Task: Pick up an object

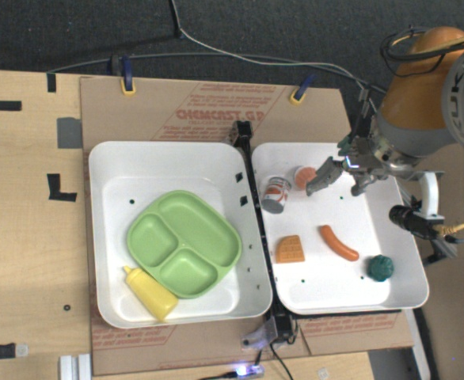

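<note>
My gripper [344, 182] hangs over the far part of the right bin [406, 295], fingers spread apart with nothing between them. One fingertip [315, 187] sits just right of a small round orange-red object [304, 176]. A small can [275, 194] lies near the bin's left wall. An orange waffle piece [290, 249], a hot dog [339, 242] and a dark green ball [380, 268] lie nearer the front of the bin.
The left bin [105, 172] holds a green divided plate [184, 244] and a yellow mustard bottle [150, 292] at its front left. A black divider [254, 204] runs between the bins. Cables cross the dark floor behind the bench.
</note>
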### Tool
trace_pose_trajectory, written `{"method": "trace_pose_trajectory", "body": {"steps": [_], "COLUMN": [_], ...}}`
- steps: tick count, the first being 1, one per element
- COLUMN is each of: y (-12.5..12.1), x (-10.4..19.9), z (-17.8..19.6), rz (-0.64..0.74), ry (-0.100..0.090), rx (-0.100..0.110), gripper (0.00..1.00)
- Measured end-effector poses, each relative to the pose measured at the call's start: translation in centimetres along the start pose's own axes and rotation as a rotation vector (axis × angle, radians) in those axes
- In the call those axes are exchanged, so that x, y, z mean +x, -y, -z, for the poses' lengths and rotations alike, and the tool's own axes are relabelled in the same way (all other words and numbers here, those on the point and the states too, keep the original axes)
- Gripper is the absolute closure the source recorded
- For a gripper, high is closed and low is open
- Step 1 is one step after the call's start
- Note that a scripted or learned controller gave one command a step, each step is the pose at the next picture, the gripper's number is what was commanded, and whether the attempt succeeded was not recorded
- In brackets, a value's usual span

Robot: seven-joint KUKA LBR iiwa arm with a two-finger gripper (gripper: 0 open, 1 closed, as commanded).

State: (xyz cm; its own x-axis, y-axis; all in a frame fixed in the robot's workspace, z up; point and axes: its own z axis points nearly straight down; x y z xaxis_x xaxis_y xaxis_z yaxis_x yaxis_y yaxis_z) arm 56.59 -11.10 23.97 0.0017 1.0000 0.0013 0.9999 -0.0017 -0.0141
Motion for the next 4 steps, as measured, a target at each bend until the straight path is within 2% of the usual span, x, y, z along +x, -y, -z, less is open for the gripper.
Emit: {"method": "trace_pose_trajectory", "body": {"steps": [1,2,3,4], "y": [-0.2,-0.2,0.0,0.0], "x": [0.0,0.0,-0.1,0.0], "z": [0.7,-3.6,-10.1,-15.4], "rz": [0.004,0.003,0.002,0.003], "ry": [0.002,0.002,0.001,0.002], "rx": [-0.013,-0.009,-0.006,-0.012], "gripper": [0.0,0.0,0.0,0.0]}}
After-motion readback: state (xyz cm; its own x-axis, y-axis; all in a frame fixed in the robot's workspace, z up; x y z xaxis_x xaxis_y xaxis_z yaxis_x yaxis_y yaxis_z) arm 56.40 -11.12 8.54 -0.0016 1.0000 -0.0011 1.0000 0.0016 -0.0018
